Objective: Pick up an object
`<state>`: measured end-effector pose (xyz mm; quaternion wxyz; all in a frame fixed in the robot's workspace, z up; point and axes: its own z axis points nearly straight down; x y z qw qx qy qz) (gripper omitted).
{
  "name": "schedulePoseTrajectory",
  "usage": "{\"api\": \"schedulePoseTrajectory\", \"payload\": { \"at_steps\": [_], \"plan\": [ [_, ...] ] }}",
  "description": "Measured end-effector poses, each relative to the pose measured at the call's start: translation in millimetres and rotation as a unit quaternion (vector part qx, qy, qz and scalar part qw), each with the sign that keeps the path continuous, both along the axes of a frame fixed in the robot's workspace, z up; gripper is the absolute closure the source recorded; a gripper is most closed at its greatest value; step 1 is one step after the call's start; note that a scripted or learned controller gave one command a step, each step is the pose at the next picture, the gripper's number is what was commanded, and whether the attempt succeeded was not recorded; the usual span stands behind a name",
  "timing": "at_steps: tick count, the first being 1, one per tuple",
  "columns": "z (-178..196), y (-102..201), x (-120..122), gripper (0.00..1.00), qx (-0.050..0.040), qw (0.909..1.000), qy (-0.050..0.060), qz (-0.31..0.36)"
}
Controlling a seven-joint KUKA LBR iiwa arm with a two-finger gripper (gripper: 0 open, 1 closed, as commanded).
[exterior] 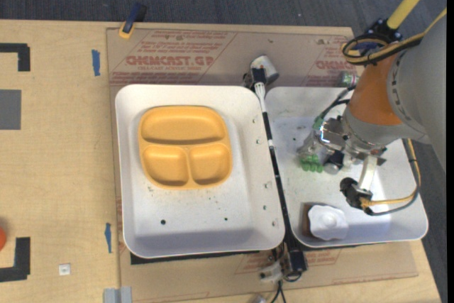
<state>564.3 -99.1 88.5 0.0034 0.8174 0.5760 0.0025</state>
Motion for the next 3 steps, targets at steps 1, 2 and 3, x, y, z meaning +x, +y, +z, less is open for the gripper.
{"api": "schedulePoseTrajectory", "payload": {
  "at_steps": [1,2,3],
  "plan": [
    [0,3,25,0.0,-0.0005,0.9967,0.001,0.082],
    [11,4,27,1.0,-0.0006,0.9966,-0.002,0.082],
    [59,-22,-26,1.0,0.0023,0.9959,0.005,-0.091]
  ]
}}
